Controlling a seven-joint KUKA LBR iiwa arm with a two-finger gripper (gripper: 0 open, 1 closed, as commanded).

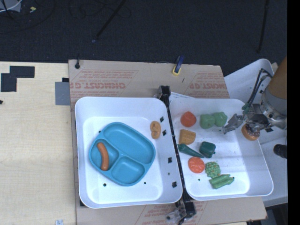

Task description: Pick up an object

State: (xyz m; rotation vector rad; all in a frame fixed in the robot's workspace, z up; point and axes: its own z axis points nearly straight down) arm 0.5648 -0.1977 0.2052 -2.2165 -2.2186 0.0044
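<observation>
Camera view was taken from above the bench, with two shallow white bins seen side by side on a cardboard sheet [140, 81]. The black divider clip strip [172, 144] between the bins was used as the landmark. Left of the strip, the left white bin [89, 182] held a blue three-compartment plastic tray [129, 146], and an orange sausage-shaped toy [103, 155] was seen lying in the tray's far-left compartment. A small tan bun-like toy [155, 129] was seen on the bin floor just left of the strip, apart from the tray. Right of the strip, the right white bin [258, 182] held the rest: a red-orange round toy [188, 119], a light green lumpy toy [213, 120], a yellow-orange wedge [186, 137] just beside the strip, a dark green long toy [191, 150], a dark green pepper-like toy [207, 148], a red tomato-like round toy [196, 164], a speckled green knobbly toy [212, 168] and a green bean-pod toy [221, 181] lowest of all. The grey arm's two-finger gripper [247, 121] was seen far right of the strip, over the right bin's right rim. A small orange-brown round object [251, 132] was seen right at the gripper, but a grasp could not be confirmed; open or closed could not be told.
</observation>
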